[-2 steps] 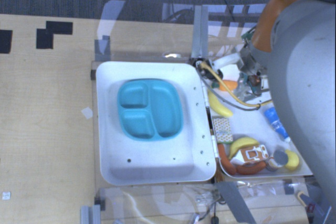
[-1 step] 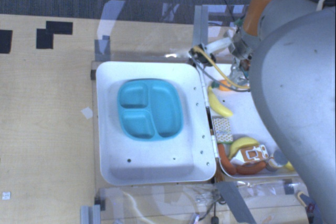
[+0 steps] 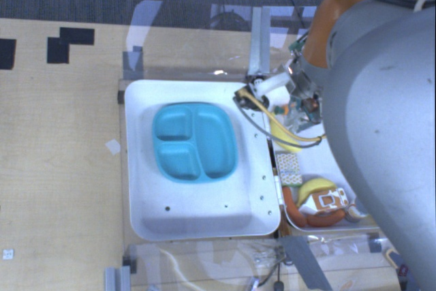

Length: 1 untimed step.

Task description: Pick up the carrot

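Observation:
An orange-red, long, curved thing that looks like the carrot lies at the near edge of the right bin, partly under a small orange-and-white box. My gripper hangs over the far part of that bin, close to the wall between the two bins, with yellow and black cables looping below it. It is well above and behind the carrot, apart from it. The big grey arm hides most of the right bin.
A blue divided plate sits in the left bin. In the right bin a yellow banana lies beside the box, and a checkered packet rests near the dividing wall.

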Available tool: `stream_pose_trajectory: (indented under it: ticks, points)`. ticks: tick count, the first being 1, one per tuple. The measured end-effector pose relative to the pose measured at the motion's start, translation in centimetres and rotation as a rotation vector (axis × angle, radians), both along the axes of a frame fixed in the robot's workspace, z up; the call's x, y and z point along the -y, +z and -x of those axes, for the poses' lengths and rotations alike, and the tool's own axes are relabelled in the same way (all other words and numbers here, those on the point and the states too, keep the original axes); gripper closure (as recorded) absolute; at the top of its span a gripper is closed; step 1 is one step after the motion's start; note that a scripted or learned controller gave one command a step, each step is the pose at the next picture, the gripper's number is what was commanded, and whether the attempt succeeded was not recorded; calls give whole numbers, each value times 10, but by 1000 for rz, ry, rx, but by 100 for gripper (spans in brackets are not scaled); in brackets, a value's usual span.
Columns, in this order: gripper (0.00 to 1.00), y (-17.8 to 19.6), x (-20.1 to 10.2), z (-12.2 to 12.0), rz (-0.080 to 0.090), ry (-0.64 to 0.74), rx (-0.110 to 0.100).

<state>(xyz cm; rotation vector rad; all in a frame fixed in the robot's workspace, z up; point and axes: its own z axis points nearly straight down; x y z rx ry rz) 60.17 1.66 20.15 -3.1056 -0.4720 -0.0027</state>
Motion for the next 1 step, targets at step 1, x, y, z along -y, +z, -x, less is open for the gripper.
stream_pose_trajectory:
  ticks: [1]
  points:
    - [100,-14,-34,7,0,456,-1]
